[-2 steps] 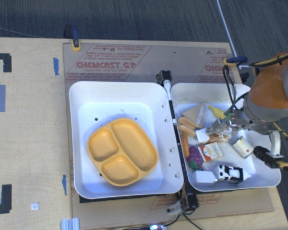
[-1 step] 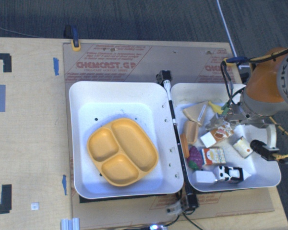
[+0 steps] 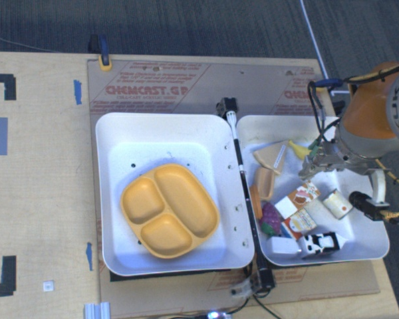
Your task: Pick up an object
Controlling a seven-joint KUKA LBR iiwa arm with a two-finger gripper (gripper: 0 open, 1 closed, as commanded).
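The right bin (image 3: 376, 248) holds several small objects. Among them are a tan wedge (image 3: 269, 157), a yellow piece (image 3: 298, 149), a purple grape bunch (image 3: 270, 218), an orange and white packet (image 3: 301, 200), a white cylinder (image 3: 337, 205) and a black and white toy (image 3: 319, 242). My gripper (image 3: 311, 167) hangs low over the bin's upper middle, just right of the tan wedge and above the packet. It sits under the arm's orange band (image 3: 376, 108). I see nothing held in it.
The left bin (image 3: 120, 128) holds a yellow three-part plate (image 3: 169, 209). A black clamp (image 3: 227, 106) sits where the two bins meet at the back. A black part (image 3: 369, 207) juts out at the right bin's right side. Cables trail off the arm.
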